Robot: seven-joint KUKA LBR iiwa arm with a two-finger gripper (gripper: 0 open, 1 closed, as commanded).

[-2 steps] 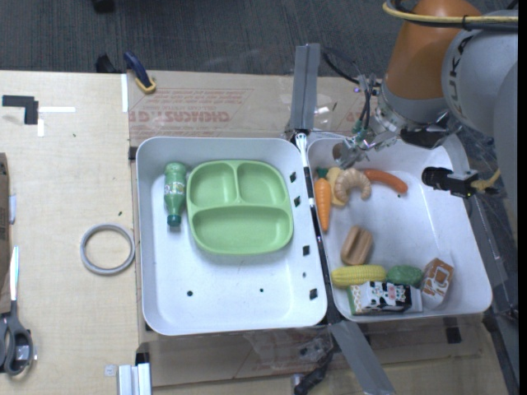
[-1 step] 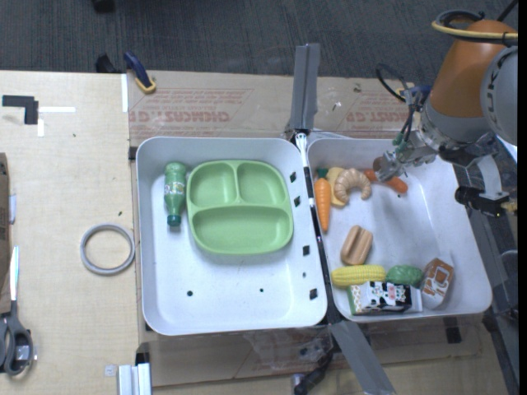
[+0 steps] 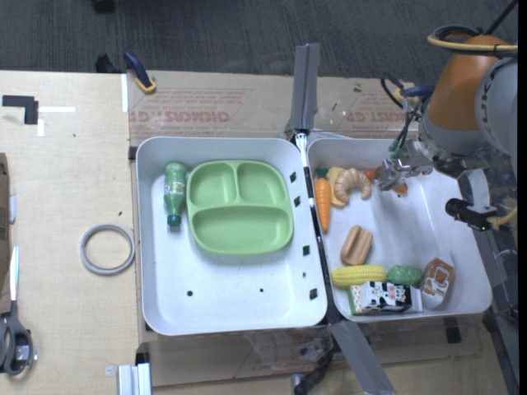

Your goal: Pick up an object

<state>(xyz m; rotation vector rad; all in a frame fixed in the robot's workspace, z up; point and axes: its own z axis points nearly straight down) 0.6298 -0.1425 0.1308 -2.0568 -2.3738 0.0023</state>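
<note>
The arm comes in from the right, its orange band point(image 3: 461, 89) high above the right bin point(image 3: 461, 299). The hand point(image 3: 394, 174) hangs low at the bin's upper part, but it is small and dark against the arm's own cabling, so I cannot tell how it stands or whether anything is in it. A small orange-red thing point(image 3: 400, 189) shows just beneath it; what that is, and whether it touches the hand, is too small to make out.

In the right bin, near the dividing wall, a carrot point(image 3: 322, 202) lies lengthwise with a croissant point(image 3: 352, 183) just beside it on the right. Lower down sits a hot-dog bun point(image 3: 356, 244). Along the front wall lie a corn cob point(image 3: 357, 276), a green vegetable point(image 3: 404, 275), a black-and-white printed carton point(image 3: 380, 297) and a brown packet point(image 3: 437, 281), crowded together, so that the carton's top edge is partly covered by the corn and the green piece.

The left bin point(image 3: 230, 303) holds a green divided plate point(image 3: 240, 206) with a green bottle point(image 3: 174, 192) lying just left of it.

On the counter point(image 3: 58, 179) to the left lie a grey ring point(image 3: 107, 248) and scissors point(image 3: 15, 336), cut off by the frame's edge.
</note>
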